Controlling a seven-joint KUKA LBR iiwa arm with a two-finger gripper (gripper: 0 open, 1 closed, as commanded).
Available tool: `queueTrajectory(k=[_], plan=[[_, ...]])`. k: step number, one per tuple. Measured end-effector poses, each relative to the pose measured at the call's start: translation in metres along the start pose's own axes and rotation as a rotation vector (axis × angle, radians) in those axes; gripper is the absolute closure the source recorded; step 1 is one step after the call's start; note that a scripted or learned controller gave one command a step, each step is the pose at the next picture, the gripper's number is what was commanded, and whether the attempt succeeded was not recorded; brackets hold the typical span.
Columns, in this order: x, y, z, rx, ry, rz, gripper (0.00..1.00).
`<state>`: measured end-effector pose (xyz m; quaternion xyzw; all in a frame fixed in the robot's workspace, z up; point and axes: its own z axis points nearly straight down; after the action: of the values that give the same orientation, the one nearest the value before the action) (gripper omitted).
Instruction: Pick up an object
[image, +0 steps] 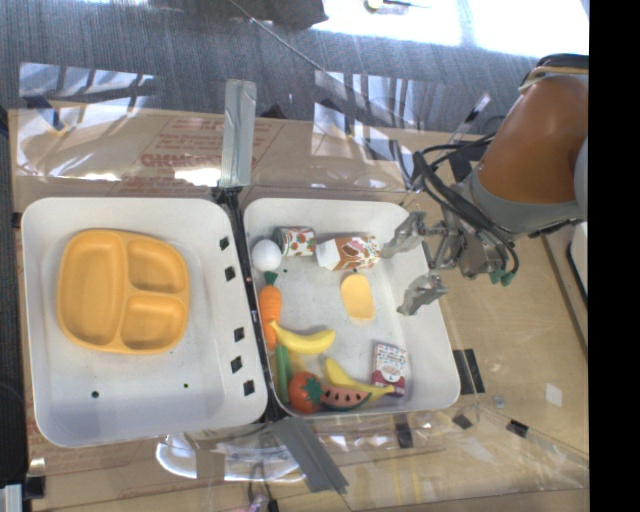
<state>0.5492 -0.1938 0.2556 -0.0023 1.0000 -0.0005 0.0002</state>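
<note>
The surface (330, 130) carries two shallow white bins side by side, and the arm (530, 140) reaches in from the right edge. The left bin (40, 330) holds a yellow divided tray (122, 290); the right bin (435, 350) holds the candidate objects. The hand (420, 265) hangs at the right bin's right wall, above its rim, with its two fingers (425, 294) spread apart and nothing between them: released. Largest of the loose items, a brown-and-white carton (348, 252) lies against the far wall, touching a small printed can (297, 241) beside a white ball (266, 254). A yellow oval piece (357, 297) lies alone near the bin's middle, nearest the hand and clear of its neighbours. It is probably the best target: centre the fingers over it, align them across its narrow width, descend straight. Along the left wall lie a carrot (270, 305) and a banana (305, 339); a second banana (350, 380), a watermelon slice (335, 398) and a small red-printed packet (390, 363) crowd the near edge. Faint reddish printing on the cardboard (180, 150) beyond the bins is too washed out to read; the packet and can labels are too small.
</note>
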Motion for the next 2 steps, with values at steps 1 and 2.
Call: queueTrajectory(k=[1,2], plan=[[-0.105,0.026,0.083,-0.003,0.006,0.187,0.00],[-0.012,-0.002,0.163,0.000,-0.002,0.012,0.00]])
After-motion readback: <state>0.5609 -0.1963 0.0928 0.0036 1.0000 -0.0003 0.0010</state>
